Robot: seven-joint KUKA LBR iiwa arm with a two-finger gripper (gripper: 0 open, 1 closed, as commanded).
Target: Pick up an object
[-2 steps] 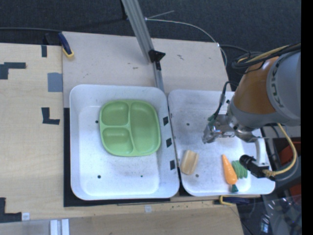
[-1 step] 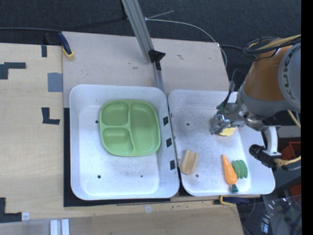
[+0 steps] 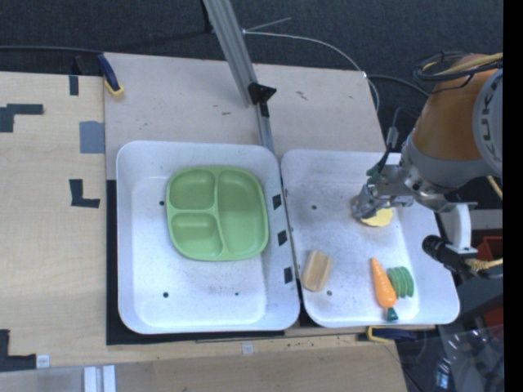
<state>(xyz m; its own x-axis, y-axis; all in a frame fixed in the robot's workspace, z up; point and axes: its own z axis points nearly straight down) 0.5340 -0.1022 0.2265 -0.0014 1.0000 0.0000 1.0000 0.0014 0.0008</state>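
My gripper [image 3: 373, 205] reaches down into the right bin [image 3: 327, 178] at its right side, directly over a small yellow object [image 3: 379, 217] that peeks out beneath it. A tan bread-like piece [image 3: 316, 269] lies near that bin's front left. An orange carrot with a green top [image 3: 382, 283] and a green ridged item [image 3: 401, 281] lie at the front right. The gripper's body hides most of the yellow object.
The left bin [image 3: 139, 284] holds a green divided plate [image 3: 217, 213]. A slanted metal pole [image 3: 233, 39] rises from the back between the bins. The arm [image 3: 453, 129] comes in from the right over the right bin's edge.
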